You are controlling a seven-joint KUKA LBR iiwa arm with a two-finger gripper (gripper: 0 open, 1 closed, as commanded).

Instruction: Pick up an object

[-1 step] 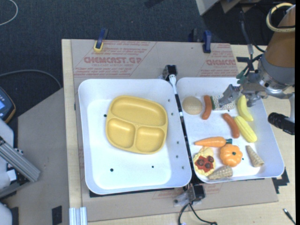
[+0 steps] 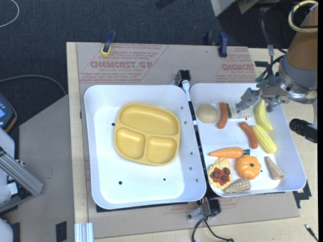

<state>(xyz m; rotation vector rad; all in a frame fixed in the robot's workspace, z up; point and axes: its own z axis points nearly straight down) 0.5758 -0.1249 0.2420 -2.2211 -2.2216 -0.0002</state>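
Gripper (image 2: 246, 103) upper right, above right bin (image 2: 295, 158); finger opening indeterminate, no object visibly held. Best lowered squarely over one isolated toy.

Divided plate (image 2: 147, 134) in left bin (image 2: 101, 150); toy foods, carrot (image 2: 226, 153) among them, in right bin (image 2: 292, 155).

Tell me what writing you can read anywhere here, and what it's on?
"CHEMCAST GP": red print on the brown board under the bins, upper left, partly faded.
Second red print on the board's upper right: looks like the same brand, cut off and too blurred to read for sure.
No legible text elsewhere.
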